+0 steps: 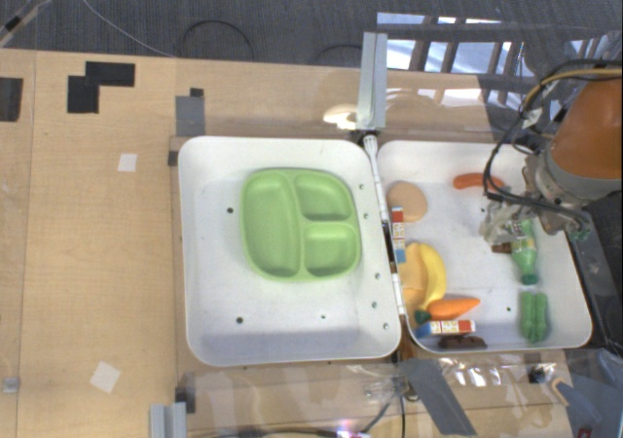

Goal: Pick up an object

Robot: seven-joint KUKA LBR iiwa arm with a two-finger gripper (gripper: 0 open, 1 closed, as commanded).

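Note:
My gripper (508,228) hangs low over the right side of the right bin (574,334), below the arm's orange band. Just under it a small green bottle (527,261) lies on the bin floor, with a small dark brown piece (501,247) beside the gripper's tip. Other objects in this bin are an orange-red sausage (467,180) at the back, a tan round cookie (408,200), a yellow banana (429,272), an orange carrot (454,308) and a green pickle-like piece (533,316). I see nothing clearly held.
The left bin (204,329) holds a green divided plate (298,223). A red-and-white packet (454,328) lies at the right bin's front edge, and another narrow one (397,228) runs along the divider. A metal post (371,86) stands behind the bins.

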